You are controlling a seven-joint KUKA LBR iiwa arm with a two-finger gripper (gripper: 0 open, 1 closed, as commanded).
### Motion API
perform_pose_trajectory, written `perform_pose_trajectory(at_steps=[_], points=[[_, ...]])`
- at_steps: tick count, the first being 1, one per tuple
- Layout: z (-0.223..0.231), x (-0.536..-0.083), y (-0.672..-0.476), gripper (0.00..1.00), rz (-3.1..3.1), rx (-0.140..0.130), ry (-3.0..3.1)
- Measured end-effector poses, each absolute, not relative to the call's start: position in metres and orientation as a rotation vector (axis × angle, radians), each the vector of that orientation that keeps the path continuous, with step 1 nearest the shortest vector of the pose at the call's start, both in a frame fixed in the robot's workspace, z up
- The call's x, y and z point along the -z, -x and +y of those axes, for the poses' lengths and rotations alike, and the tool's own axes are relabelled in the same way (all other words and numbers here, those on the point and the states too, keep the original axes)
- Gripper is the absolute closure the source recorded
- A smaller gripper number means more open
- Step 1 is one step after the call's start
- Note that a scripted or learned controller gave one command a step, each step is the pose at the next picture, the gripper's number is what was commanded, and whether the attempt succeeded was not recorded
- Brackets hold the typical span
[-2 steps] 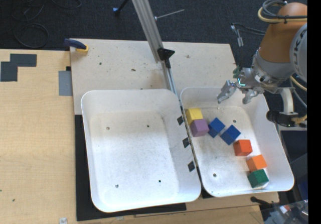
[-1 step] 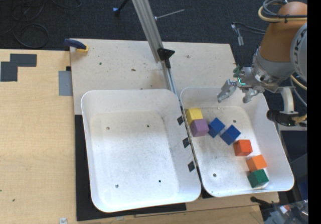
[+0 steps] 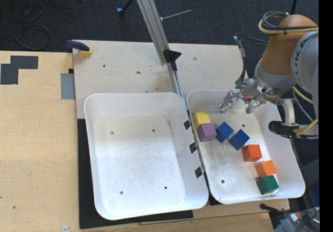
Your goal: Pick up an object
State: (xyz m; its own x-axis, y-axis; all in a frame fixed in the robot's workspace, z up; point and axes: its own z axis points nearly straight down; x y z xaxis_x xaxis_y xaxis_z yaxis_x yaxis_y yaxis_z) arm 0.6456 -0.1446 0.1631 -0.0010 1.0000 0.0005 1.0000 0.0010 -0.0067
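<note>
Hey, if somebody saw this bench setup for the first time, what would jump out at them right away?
Probably the row of coloured cubes in the right bin: yellow cube, purple cube, two blue cubes, red cube, orange cube and green cube, running from its left wall toward its near right corner. Next, the arm's orange band at upper right, with the gripper hanging open over the bin's far end, holding nothing.

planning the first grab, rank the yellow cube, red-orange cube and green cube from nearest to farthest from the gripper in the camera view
The gripper hangs over the right bin's far end.
1. Yellow cube, by the bin's left wall, nearest.
2. Red-orange cube, mid-bin toward the right.
3. Green cube, at the near right corner, farthest.
</note>
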Motion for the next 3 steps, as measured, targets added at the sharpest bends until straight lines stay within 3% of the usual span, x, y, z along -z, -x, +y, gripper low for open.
perform_pose_trajectory(at_steps=[1, 2, 3], points=[[-0.138, -0.103, -0.651, 0.00, -2.221, -0.008, 2.211], [-0.136, -0.090, -0.651, 0.00, -2.224, -0.005, 2.213], [-0.136, -0.100, -0.651, 1.00, -2.225, -0.005, 2.213]])
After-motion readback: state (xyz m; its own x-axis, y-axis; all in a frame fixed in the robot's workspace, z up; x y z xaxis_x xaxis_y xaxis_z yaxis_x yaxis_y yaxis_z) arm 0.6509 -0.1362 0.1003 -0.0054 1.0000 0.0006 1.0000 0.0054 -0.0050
